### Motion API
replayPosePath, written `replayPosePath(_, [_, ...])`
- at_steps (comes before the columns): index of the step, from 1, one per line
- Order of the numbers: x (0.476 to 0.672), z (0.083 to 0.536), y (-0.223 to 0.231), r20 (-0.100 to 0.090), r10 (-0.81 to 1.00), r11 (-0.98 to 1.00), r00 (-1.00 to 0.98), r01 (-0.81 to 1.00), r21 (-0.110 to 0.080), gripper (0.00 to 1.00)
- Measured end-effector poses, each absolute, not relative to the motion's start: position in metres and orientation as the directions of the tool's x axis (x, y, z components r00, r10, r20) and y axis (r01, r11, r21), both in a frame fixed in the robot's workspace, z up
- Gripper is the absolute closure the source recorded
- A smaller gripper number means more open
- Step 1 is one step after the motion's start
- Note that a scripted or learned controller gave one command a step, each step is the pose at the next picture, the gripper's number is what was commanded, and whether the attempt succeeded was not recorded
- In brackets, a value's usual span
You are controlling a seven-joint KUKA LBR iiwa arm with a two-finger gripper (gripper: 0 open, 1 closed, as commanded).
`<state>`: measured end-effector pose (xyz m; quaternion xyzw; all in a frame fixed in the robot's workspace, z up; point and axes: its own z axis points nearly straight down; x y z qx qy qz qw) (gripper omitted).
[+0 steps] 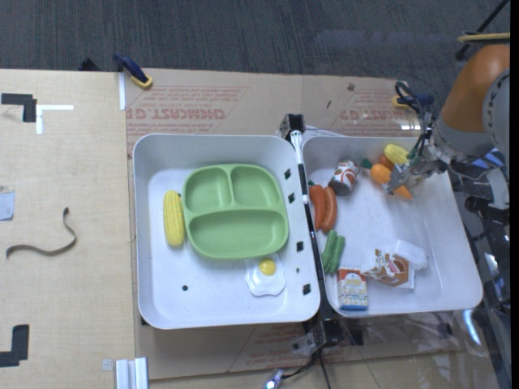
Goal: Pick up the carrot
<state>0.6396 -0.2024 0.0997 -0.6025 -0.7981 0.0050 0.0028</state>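
The arm [478,96] reaches in from three o'clock, wrist angled down into the right bin [454,298]. Its tool [403,183] hangs at the bin's one o'clock corner, touching the carrot [403,190]; its opening I cannot tell.

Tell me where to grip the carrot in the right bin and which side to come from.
Likely best across the carrot's narrow body, descending from above. It seems to lie flat near the right bin's far corner, crowded by an orange piece and a yellow piece, so a sideways approach looks blocked. The gripper already sits over it, hiding much of its shape.
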Motion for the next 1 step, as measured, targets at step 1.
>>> replayPosePath(1, [0.6594,0.163,-0.1754,-0.003,0.991,-0.136,0.136,0.991,0.001,1.0])
